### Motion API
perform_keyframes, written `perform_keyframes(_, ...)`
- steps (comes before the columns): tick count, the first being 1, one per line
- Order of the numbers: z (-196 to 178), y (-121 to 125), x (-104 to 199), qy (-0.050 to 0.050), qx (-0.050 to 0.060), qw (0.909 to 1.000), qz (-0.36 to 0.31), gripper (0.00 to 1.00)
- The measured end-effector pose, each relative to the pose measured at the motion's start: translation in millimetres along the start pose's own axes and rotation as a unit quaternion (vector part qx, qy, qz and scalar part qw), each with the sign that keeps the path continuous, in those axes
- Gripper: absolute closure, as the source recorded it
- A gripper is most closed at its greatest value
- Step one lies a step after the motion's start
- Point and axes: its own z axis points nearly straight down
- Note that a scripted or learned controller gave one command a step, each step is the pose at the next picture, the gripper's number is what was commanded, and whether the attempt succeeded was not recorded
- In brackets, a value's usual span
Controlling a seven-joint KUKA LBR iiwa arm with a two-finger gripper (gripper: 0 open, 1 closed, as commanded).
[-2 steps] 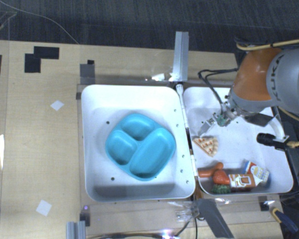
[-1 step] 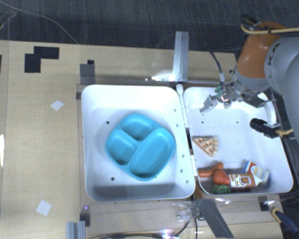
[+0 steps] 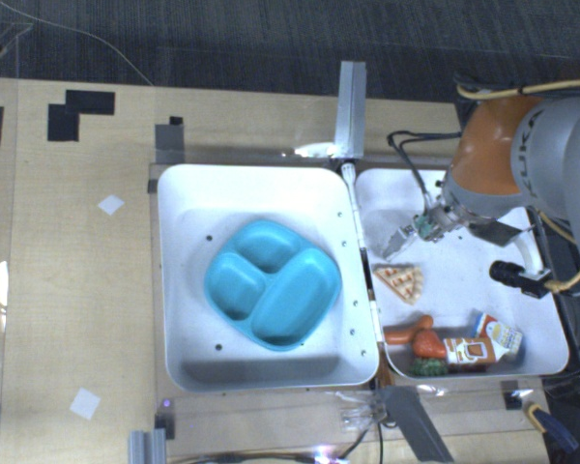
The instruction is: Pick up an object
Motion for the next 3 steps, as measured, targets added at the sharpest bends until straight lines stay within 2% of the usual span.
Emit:
perform_keyframes(1,-22.4,-27.4,-3.0,0.001,0.001,0.9998,-0.018,0.00)
perform_keyframes(2,-8.7,-60.7,25.5,-0.008,-0.009,0.9926,-0.120,0.00)
perform_keyframes(3,-29.6,-17.0,-7.4,0.000,0.001,0.9995,0.031,0.00)
